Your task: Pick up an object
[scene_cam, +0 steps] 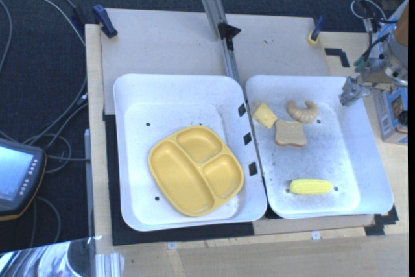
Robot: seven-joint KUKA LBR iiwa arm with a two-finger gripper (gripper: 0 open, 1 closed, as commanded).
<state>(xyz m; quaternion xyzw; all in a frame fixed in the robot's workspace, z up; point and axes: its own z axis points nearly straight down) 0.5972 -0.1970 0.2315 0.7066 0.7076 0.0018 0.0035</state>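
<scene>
yellow plastic corn cob [311, 187] lies alone in the right white bin [363, 159] — easy to grab; gripper [351, 93] waits at its edge — can't tell its grip.

A pale tan, curved croissant-shaped toy pastry [303, 111] lies flat near the far side of the right shallow white bin [363, 159]. Just nearer than it lies a flat toy bread slice with a brown crust [290, 133]. To the left of the slice, apart from it, sits a small yellow wedge-shaped block [264, 116]. A yellow toy corn cob [310, 187] lies lengthwise well apart, by the bin's near wall.
</scene>
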